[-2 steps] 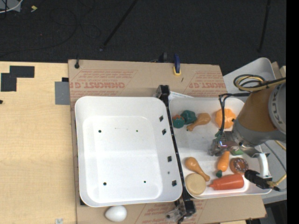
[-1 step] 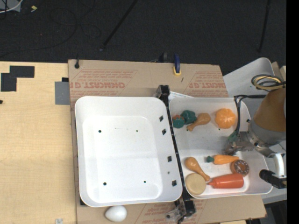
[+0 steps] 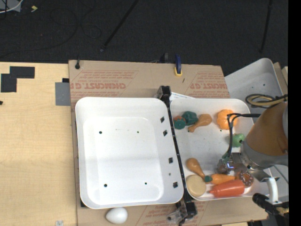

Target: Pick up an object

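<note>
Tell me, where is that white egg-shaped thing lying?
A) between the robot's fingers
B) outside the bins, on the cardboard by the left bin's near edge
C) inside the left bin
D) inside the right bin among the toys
B: the white egg-shaped object lies on the brown cardboard just outside the near rim of the left bin, apart from the toys in the right bin and from the arm.

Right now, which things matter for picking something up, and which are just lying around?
For the job: gripper; right bin with orange ball, teal toy, red sausage, tan disc.
Lying about: left bin, white egg, blue clamp.
</note>
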`<move>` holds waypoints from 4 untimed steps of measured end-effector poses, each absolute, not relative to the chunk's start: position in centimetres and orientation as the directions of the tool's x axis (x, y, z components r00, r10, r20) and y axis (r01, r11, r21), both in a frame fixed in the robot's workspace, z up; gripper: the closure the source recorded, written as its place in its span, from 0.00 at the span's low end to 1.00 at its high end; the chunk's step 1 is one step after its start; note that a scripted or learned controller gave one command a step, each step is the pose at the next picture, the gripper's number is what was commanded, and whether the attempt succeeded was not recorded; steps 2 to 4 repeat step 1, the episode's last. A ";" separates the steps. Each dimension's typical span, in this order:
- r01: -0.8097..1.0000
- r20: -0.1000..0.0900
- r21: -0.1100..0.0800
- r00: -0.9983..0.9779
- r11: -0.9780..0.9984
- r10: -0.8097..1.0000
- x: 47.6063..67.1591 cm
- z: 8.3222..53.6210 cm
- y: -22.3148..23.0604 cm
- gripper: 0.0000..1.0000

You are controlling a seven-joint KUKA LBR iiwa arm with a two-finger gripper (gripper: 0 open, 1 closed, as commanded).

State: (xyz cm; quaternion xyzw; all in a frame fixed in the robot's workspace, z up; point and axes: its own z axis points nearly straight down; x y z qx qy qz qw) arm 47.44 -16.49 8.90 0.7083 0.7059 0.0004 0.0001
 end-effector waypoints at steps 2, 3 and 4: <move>1.000 0.004 -0.003 0.009 -0.009 1.000 47.5 9.9 -16.7 1.00; 1.000 0.004 -0.003 0.009 -0.009 1.000 47.5 9.9 -16.7 1.00; 1.000 0.004 -0.003 0.009 -0.009 1.000 47.5 9.9 -16.7 1.00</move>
